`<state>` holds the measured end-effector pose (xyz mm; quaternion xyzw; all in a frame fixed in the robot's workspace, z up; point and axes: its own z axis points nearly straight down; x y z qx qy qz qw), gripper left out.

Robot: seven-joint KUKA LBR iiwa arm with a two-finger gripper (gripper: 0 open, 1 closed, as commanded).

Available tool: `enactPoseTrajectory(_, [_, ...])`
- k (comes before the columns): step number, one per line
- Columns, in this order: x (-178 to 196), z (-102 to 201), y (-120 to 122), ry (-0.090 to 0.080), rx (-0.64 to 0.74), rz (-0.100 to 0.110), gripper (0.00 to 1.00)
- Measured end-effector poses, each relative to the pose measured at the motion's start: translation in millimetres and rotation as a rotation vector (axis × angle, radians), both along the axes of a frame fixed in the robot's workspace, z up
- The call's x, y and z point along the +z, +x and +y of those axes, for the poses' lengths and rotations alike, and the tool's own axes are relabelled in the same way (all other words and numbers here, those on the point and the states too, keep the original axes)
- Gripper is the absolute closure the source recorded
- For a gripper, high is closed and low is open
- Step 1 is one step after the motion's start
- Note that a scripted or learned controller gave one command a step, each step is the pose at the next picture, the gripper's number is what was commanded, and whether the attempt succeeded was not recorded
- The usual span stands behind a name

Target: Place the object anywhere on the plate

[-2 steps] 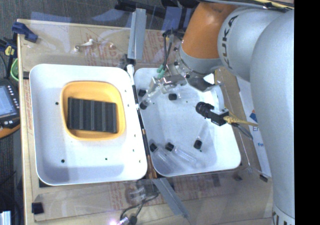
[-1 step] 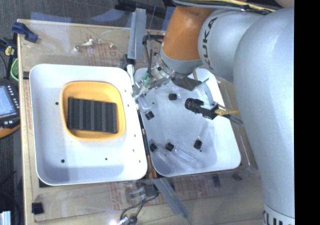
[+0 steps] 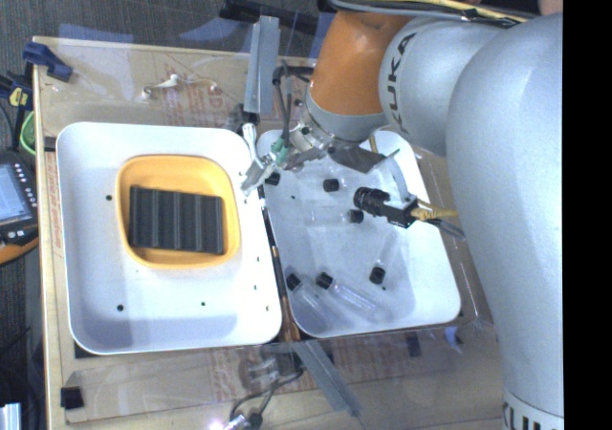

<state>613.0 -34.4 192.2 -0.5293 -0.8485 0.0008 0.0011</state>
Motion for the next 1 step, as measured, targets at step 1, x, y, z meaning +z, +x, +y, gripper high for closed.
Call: enactPoseTrajectory(1, [27.0, 44.2, -5.5, 0.0, 0.133, -0.003, 0.0])
